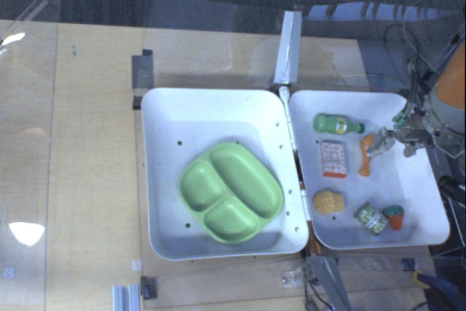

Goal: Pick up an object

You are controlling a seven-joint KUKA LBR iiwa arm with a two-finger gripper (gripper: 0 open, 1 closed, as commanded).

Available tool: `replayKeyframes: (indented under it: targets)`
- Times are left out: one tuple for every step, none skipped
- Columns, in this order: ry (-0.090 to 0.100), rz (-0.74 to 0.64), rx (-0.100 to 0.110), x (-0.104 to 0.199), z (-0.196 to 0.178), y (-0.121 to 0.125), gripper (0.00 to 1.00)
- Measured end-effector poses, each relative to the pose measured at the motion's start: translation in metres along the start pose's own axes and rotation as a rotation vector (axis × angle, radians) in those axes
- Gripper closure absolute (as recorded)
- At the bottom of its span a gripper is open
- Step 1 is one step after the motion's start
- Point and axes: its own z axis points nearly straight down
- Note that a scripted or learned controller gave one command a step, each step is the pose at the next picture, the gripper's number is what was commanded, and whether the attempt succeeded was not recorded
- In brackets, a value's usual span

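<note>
Camera view: tool [381, 147] low in right bin [419, 178], touching orange carrot [365, 154], finger state impossible to tell.

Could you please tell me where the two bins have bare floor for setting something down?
Left bin: bare strips around the green divided plate, widest along the far wall. Right bin: crowded left half; bare near the right wall, under the end effector.

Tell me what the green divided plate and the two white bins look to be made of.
Green divided plate: probably molded plastic, matte to satin; uniform color, soft rounded compartment ridges, faint sheen. Left bin and right bin: likely thin formed plastic, smooth and slightly glossy; rounded corners and rolled rims, though painted metal can't be ruled out.
</note>
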Motion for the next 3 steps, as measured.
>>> replayKeyframes:
  targets:
    - [-0.003,0.001,-0.010,-0.015,0.105,0.037,0.00]
    - [-0.002,-0.002,-0.016,-0.014,0.093,0.039,1.00]
    - [-0.001,-0.002,-0.004,0.017,0.001,0.068,1.00]
